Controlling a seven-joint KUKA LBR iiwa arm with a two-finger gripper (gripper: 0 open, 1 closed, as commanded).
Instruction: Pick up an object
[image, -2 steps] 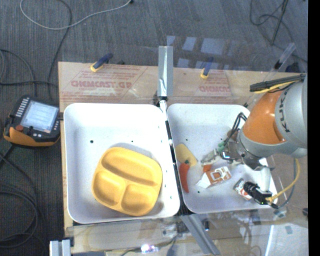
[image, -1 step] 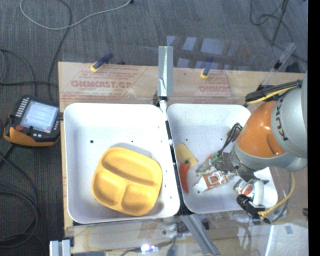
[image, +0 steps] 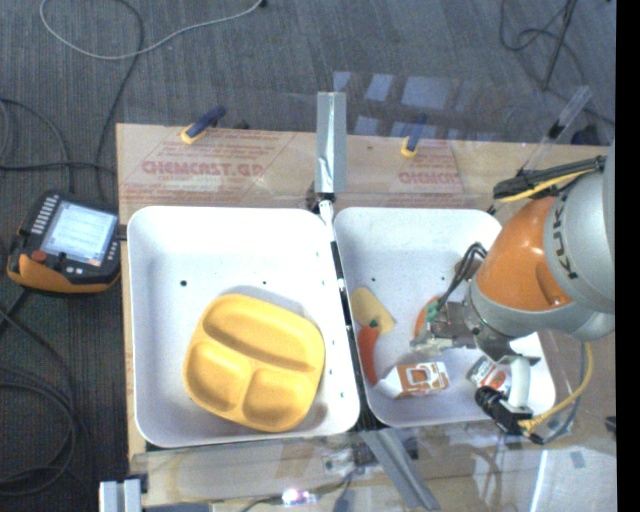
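Observation:
My gripper (image: 434, 332) hangs low over the right bin (image: 400, 240), in its middle, under the orange wrist band (image: 520, 270). A small orange-and-white packet (image: 422, 378) lies just below and left of the gripper. An orange strip (image: 431, 304) pokes out at the gripper's upper left, and I cannot tell whether it touches it. A tan wedge with a dark dot (image: 372, 312) and a long red-orange piece (image: 367, 356) lie along the bin's left wall. A red-and-white item (image: 489, 374) sits at the lower right, partly under the arm.
The left bin (image: 160, 250) holds a yellow divided tray (image: 255, 360). A raised divider (image: 340, 300) separates the two bins. A teach pendant (image: 65, 243) lies off the bench to the left. Yellow and black cables (image: 540, 425) loop by the right bin's lower right corner.

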